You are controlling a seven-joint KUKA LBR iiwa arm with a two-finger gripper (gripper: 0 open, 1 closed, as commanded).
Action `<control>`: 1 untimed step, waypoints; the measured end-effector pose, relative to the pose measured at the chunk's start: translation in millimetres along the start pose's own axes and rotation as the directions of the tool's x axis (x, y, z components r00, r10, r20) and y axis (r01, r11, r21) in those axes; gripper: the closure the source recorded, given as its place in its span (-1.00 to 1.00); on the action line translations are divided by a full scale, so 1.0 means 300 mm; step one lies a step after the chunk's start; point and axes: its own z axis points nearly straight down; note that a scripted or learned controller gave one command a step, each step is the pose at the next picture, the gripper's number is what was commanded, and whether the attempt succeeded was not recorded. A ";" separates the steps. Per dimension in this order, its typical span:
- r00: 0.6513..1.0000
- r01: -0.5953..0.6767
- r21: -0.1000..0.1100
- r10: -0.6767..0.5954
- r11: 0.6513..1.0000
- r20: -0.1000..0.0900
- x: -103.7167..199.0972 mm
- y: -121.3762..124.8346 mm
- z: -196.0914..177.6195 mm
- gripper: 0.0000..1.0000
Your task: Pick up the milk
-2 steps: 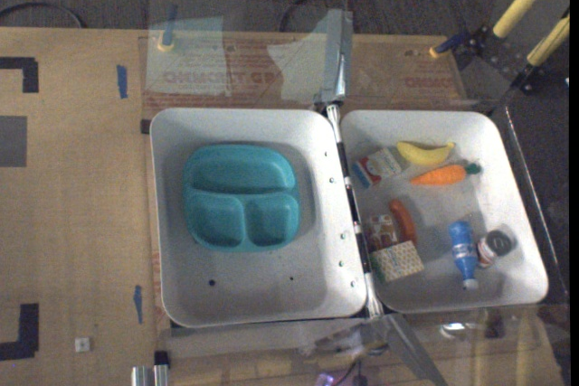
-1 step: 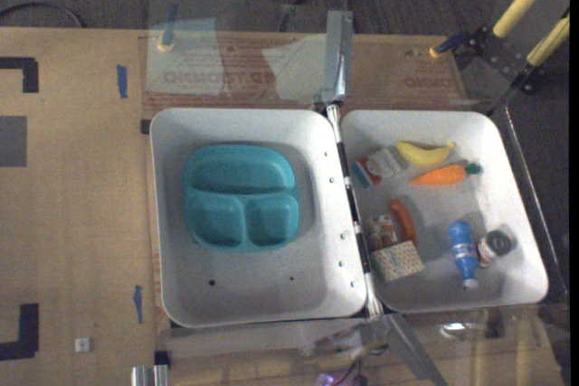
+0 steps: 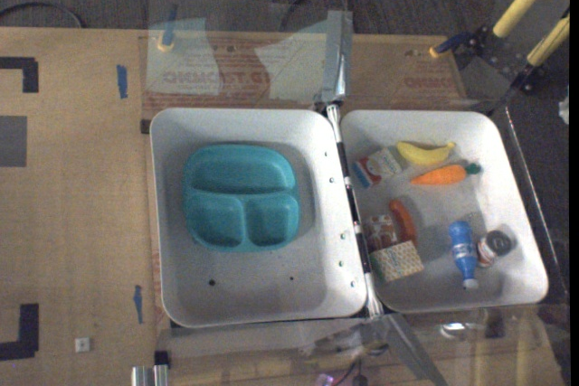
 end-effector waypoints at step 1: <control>0.986 -0.168 0.004 0.168 0.986 0.000 -0.148 -0.130 0.000 1.00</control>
